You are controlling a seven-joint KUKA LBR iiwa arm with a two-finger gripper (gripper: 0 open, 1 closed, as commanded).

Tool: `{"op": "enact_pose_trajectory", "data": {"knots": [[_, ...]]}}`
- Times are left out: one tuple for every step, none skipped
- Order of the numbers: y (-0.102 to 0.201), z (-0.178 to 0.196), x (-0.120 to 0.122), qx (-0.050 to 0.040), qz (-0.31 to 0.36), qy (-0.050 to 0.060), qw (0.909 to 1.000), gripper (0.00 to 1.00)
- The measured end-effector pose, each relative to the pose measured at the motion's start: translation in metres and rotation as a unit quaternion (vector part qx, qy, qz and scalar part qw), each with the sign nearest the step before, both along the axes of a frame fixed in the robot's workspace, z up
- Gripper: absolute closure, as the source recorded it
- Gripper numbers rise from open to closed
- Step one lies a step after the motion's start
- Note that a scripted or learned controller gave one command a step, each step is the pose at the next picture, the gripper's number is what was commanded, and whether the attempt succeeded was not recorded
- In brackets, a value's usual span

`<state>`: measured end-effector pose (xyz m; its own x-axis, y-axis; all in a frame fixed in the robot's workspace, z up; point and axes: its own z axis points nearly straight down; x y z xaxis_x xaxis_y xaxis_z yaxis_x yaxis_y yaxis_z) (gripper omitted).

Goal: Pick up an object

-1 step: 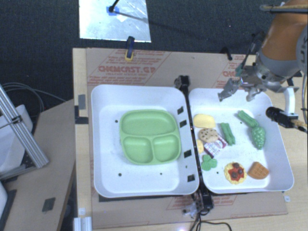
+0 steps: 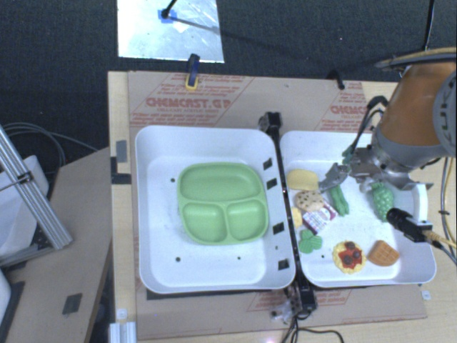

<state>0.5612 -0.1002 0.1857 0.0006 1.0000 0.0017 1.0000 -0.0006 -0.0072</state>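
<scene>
Grey arm point(image 2: 414, 148), orange band, black cables

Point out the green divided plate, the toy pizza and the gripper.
green divided plate point(image 2: 221, 181), camera view, its large top compartment.
toy pizza point(image 2: 348, 256), camera view, centre of its topping.
gripper point(image 2: 333, 180), camera view, at its fingertips.

Count, by kind:
- Two shallow white plastic bins, side by side — left bin point(image 2: 153, 191), right bin point(image 2: 407, 270).
- One pale green plastic divided tray point(image 2: 221, 202) with three compartments, in the left bin.
- Toy food pieces in the right bin, seven I can make out: one yellow rounded piece point(image 2: 301, 179), one tan speckled cookie point(image 2: 309, 200), one small white-and-purple packet point(image 2: 318, 219), one dark green ribbed vegetable point(image 2: 339, 200), one small green leafy piece point(image 2: 310, 244), one round pizza with red topping point(image 2: 349, 256), one orange waffle wedge point(image 2: 384, 254).
- One light green knobbly piece point(image 2: 383, 199) beside the arm — partly covered, kind unclear.
</scene>
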Motion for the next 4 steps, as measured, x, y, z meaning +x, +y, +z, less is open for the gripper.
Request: {"op": "enact_pose_trajectory", "data": {"knots": [[-0.047, -0.050, 0.010, -0.0012, -0.001, -0.003, 1.0000, 0.00], [-0.076, -0.102, 0.017, 0.0040, 0.002, -0.004, 1.0000, 0.00], [-0.034, 0.011, -0.064, -0.0002, 0.003, -0.006, 1.0000, 0.00], [-0.042, -0.050, -0.016, -0.0015, 0.003, -0.005, 1.0000, 0.00]]}}
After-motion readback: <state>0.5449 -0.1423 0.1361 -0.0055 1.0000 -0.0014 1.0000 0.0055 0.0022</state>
